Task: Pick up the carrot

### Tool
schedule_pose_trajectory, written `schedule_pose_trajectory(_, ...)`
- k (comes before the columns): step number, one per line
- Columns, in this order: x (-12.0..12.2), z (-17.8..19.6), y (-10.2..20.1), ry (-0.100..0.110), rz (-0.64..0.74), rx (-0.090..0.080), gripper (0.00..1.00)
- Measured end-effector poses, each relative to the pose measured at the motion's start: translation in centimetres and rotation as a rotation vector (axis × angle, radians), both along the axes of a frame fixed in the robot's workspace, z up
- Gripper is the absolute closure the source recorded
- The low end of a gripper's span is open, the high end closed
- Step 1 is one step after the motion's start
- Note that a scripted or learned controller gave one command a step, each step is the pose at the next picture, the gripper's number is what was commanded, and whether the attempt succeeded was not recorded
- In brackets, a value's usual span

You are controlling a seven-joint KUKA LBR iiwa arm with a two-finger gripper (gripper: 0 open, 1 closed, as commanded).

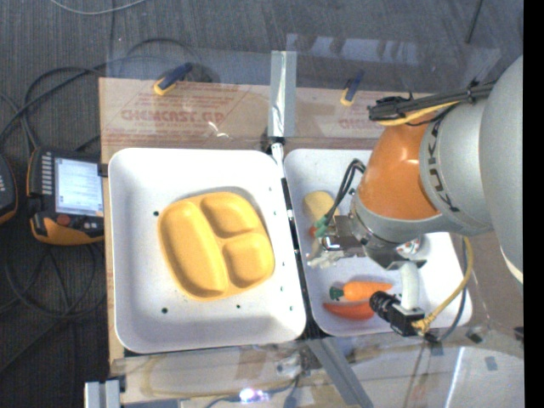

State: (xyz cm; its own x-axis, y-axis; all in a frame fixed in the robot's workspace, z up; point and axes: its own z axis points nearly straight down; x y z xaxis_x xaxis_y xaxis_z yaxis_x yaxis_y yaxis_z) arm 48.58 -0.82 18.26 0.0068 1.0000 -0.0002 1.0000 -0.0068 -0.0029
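The carrot (364,291) is lying flat in the right bin (438,257), at 6 o'clock from the bin centre. It is showing an orange body with a green tip pointing toward 9 o'clock. A red item (347,309) is lying against its 6 o'clock side. A pale yellow item (319,202) is sitting at 10 o'clock in the same bin. The gripper (323,249) is hovering at 9 o'clock in that bin, apart from the carrot; whether it is spread or closed cannot be determined. The left bin (127,253) is holding a yellow divided tray (217,243).
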Motion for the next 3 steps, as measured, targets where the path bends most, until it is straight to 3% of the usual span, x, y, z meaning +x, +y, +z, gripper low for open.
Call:
schedule_pose_trajectory(1, 0.9, 0.0, -4.8, 0.001, -0.331, -0.004, 1.00)
schedule_pose_trajectory(2, -0.2, 2.0, -8.5, 0.000, -0.709, -0.006, 1.00)
schedule_pose_trajectory(3, 0.2, -9.2, -8.8, -0.015, -0.809, 0.003, 1.00)
